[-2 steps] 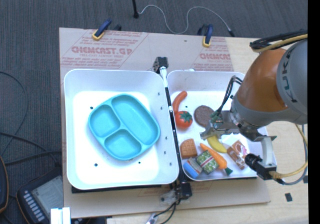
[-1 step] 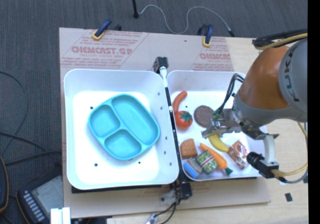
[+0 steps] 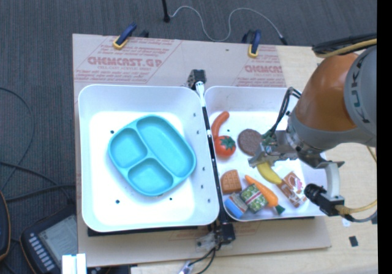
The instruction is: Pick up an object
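The right bin point(image 3: 245, 98) holds several toy foods. A red chilli point(image 3: 219, 122) lies at its left, with a tomato point(image 3: 225, 146) below it and a brown disc point(image 3: 248, 140) beside that. Along the front lie an orange cracker point(image 3: 231, 181), a carrot point(image 3: 263, 190), a green packet point(image 3: 252, 197), a blue piece point(image 3: 234, 206) and a red-and-white packet point(image 3: 293, 187). My gripper point(image 3: 264, 155) hangs low in the bin, between the brown disc and a yellow banana point(image 3: 269, 173), just above the banana's upper end. I see nothing between its fingers.
The left bin point(image 3: 98, 104) holds a blue divided plate point(image 3: 152, 154). A black clip point(image 3: 197, 78) sits at the top of the wall between the bins. The arm's orange band point(image 3: 327, 101) overhangs the right bin's right side.
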{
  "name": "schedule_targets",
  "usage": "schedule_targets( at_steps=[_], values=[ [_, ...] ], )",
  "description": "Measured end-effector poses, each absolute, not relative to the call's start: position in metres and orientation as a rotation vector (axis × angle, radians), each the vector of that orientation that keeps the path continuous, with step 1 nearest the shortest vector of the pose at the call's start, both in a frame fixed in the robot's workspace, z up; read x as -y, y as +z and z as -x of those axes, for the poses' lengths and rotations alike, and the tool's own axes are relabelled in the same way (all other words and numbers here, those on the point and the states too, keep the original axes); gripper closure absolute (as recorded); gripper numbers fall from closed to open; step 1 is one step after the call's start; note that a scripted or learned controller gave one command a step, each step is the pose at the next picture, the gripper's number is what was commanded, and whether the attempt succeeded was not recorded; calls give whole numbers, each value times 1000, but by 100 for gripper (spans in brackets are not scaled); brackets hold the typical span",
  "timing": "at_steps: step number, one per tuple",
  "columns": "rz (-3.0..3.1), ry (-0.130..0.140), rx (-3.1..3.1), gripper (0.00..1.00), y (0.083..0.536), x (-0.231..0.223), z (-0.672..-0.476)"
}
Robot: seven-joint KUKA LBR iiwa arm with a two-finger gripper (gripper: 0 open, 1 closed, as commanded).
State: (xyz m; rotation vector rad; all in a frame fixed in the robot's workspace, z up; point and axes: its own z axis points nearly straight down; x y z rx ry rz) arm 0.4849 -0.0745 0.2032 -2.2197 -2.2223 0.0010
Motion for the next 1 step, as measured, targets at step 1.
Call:
schedule_targets(
  at_steps=[1],
  values=[
    [2219, 1, 2223, 100, 213, 74, -486]
  ],
)
